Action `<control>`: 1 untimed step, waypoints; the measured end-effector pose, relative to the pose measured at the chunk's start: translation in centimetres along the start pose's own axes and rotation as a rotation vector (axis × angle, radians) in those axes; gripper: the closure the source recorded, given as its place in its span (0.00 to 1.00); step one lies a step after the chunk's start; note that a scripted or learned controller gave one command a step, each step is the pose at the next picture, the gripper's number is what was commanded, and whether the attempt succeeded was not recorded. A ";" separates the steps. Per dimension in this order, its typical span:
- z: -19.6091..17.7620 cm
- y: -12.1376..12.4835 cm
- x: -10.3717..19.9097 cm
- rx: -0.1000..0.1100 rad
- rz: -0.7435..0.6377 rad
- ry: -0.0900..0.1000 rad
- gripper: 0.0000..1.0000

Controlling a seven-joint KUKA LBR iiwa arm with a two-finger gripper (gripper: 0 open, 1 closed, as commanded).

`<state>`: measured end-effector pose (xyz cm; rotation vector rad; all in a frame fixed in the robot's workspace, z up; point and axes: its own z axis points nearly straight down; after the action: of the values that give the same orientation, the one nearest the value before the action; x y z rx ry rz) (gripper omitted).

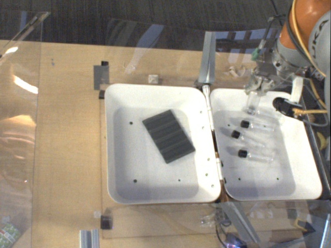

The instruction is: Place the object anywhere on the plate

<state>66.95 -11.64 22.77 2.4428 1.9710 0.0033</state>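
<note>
1. Camera view shows three clear vials with black caps lying in the right bin point(305, 190): the first vial point(257, 125) sits highest, the second vial point(247, 137) just below it, and the third vial point(254, 154) lowest. All three lie on their sides, caps toward the left, close together but not touching as far as the view tells.
2. Their transparent bodies are hard to trace against the white floor, so their exact ends are uncertain.
3. Open floor lies below the vials and toward the bin's right wall; the upper left part of the bin is crowded by the tool.
4. In the left bin point(119, 185), a dark grey ribbed plate point(168, 136) lies flat, rotated at a slant, near the middle. Bare floor surrounds it on every side, widest to the left and below.
5. Both bins meet along a narrow seam, with a grey metal bar point(207, 56) running up from it.
6. At the upper right, the gripper point(252, 103) hangs over the right bin's upper edge, just above the first vial. A clear, vial-like shape stands upright at its tip, but whether the tool is parted or clamped on it I cannot tell.
7. Above it, the arm point(310, 25) enters from the top right corner, its orange band visible and cables trailing along the bin's right side.
</note>
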 end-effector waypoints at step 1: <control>-3.4 -0.3 1.6 -0.001 -0.026 0.001 1.00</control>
<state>66.99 -10.05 26.15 2.4167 2.0017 0.0053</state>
